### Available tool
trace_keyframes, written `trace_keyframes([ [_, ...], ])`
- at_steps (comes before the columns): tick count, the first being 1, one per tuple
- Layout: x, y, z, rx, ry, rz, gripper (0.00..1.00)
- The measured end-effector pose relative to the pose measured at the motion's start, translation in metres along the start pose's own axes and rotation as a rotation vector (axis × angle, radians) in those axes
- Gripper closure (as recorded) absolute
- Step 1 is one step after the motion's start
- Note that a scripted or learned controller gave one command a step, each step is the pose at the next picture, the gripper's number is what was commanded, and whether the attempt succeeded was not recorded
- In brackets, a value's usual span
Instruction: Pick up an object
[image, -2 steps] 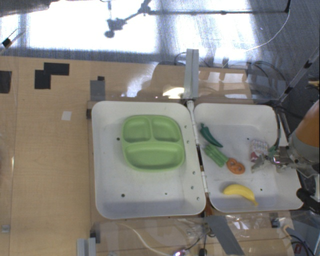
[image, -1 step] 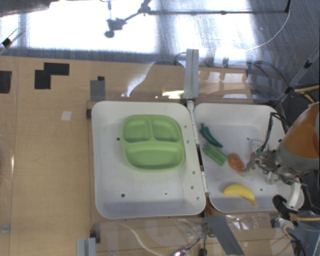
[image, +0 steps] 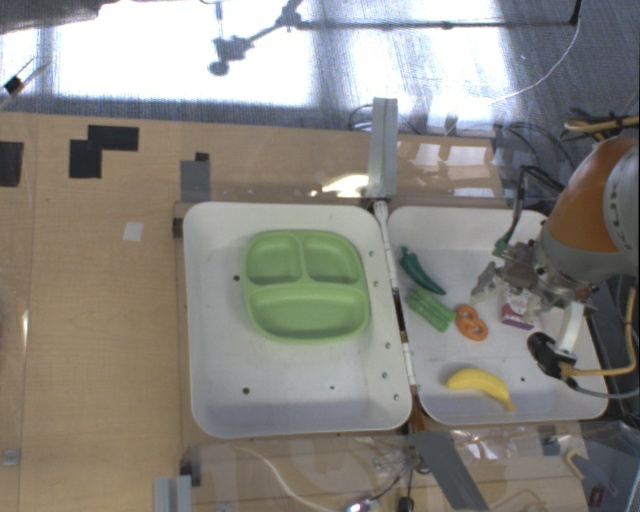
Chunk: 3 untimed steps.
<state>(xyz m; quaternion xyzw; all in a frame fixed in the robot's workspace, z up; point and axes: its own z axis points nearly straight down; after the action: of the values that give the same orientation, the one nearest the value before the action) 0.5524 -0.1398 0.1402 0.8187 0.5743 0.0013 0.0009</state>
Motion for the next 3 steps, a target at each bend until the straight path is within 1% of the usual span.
trace_keyframes([
  [1, 0.026, -0.003, 0.049, -0.010, 0.000, -0.192, 0.00],
  [2, -0.031, 0.012, 0.049, -0.010, 0.011, -0.359, 0.00],
  [3, -0.014, 0.030, -0.052, -0.003, -0.001, -0.251, 0.00],
])
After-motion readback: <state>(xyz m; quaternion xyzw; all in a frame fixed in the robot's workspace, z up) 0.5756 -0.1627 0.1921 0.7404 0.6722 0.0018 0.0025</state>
